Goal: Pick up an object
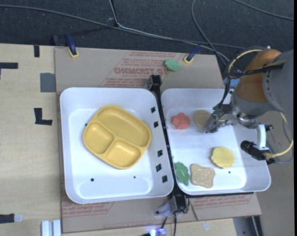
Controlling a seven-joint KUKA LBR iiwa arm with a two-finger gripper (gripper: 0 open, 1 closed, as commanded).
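Note:
The right bin (188, 98) holds a pink-red round piece (180, 121), a tan round piece (201, 118), a yellow round piece (222, 157), a tan toast-shaped piece (202, 176) and a green leafy piece (181, 171). My gripper (212, 124) is low in this bin, right beside the tan round piece and partly over its right edge. The dark fingers are small and blurred. I see nothing clearly held between them.
The left bin (74, 102) holds a yellow divided plate (117, 136). A green piece (172, 65) lies on the cardboard behind the bins. Cables cross the dark floor at the back. The arm's grey body (266, 92) hangs over the right bin's far right side.

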